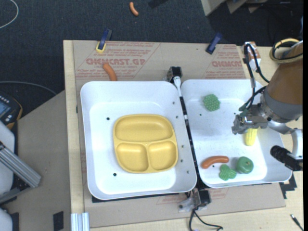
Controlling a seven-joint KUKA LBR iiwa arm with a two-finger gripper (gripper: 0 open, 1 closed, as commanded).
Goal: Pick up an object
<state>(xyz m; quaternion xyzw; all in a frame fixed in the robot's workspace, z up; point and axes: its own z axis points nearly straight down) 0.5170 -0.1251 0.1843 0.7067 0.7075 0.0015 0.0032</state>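
The tabletop point(144, 57) is pale board printed with red lettering, and it sits over a dark carpeted floor point(57, 13). On that floor lies a small orange piece point(134, 8). 2 blue clamps point(103, 40) pinch the far edge of the board, and another small orange piece point(110, 71) rests on the board just beyond the left bin.

2 shallow white bins sit side by side, touching along their inner rims. The left bin point(96, 129) carries a yellow tray point(145, 142) with 3 compartments. The right bin point(211, 124) holds the loose things: a green bumpy ball point(211, 102) near its far side, an orange sausage point(214, 161) toward the near side, a green leafy piece point(227, 172) just beside the sausage, and a round green fruit point(245, 164) next to that. A yellow corn piece point(250, 136) stands near the bin's right wall.

My arm point(286, 85) comes in from the right, its orange band over the right bin's far corner and the grey wrist turned downward. Black cables point(252, 69) loop along it. My tool point(246, 124) hangs low over the right bin, directly above the top of the corn, close to or touching it. I cannot tell from this angle whether the tool is spread or clenched, nor whether the corn sits within it.
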